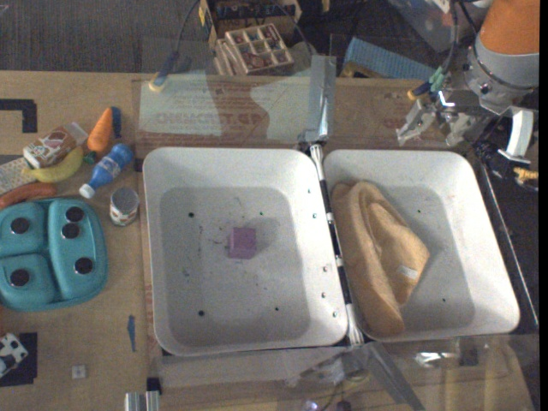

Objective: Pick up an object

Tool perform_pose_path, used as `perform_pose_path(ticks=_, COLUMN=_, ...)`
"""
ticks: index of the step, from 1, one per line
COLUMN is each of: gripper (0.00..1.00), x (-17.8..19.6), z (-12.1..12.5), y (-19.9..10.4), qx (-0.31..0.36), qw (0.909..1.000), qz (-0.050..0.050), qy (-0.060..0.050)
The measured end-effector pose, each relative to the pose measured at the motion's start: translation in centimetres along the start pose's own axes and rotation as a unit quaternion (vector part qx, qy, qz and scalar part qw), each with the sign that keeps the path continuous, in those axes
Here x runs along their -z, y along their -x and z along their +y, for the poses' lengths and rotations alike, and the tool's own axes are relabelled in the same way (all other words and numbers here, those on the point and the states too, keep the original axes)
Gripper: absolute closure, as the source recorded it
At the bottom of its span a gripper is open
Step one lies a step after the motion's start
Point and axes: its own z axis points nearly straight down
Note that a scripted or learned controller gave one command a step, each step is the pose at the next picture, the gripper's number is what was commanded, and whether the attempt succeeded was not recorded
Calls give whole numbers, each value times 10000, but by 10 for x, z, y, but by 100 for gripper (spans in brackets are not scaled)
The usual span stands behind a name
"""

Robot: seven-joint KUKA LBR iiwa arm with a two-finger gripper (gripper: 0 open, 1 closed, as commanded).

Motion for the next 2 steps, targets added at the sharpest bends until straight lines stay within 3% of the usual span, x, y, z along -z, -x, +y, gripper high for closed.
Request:
perform_pose_path(ticks=1, gripper=0, x=-98, z=-124, y=-10, qx=272, qw=9996, qz=2, qy=-1)
perform_pose_path(ticks=2, gripper=0, x=-191, z=-31, y=-11, qx=261, qw=9996, qz=-7, qy=50)
